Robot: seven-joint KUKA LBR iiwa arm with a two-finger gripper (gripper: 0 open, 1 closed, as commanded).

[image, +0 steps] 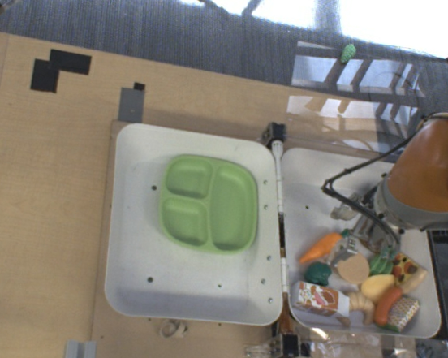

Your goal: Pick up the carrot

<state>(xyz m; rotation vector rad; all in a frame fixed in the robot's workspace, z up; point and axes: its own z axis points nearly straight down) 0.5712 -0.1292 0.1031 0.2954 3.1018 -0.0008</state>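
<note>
Beside the tan round slice, on its left in the right-hand bin, lies the carrot, a short orange taper slanting up to the right, with the hand just at its upper tip; I cannot tell whether that hand is open or closed. It looks like a light, stiff, smooth toy that could slip, so I would grip across its thicker middle

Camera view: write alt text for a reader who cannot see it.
A grey arm's pincer hovers beside a small orange carrot among toy foods in the right shallow white bin. The left white bin holds a green three-compartment plastic plate.
</note>
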